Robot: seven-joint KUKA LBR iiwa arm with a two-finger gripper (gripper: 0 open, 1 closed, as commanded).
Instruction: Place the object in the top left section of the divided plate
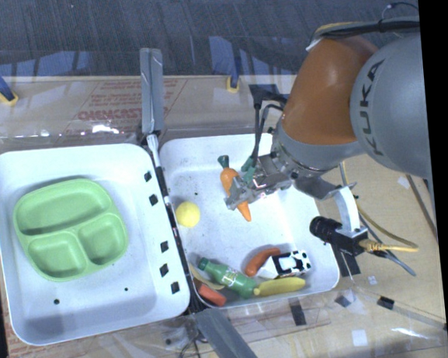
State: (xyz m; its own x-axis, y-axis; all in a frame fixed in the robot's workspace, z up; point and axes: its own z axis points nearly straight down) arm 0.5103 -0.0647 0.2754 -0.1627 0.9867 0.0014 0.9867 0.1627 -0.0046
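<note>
Over right bin: gripper down at carrot, finger state not discernible. Carrot not visibly clamped (may stay behind on lift, or drop before divided plate in left bin). Count: one carrot, one yellow ball, one plate, two bins, a pile of toy food by the near wall.

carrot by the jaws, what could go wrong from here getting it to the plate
1. The gripper sits right over the carrot, but a firm hold isn't visible; it may slip out on lifting.
2. The green divided plate lies in the other bin, so the carry must clear the divider between the bins.
3. The plate's sections are shallow; the carrot might roll into a neighbouring one.
</note>
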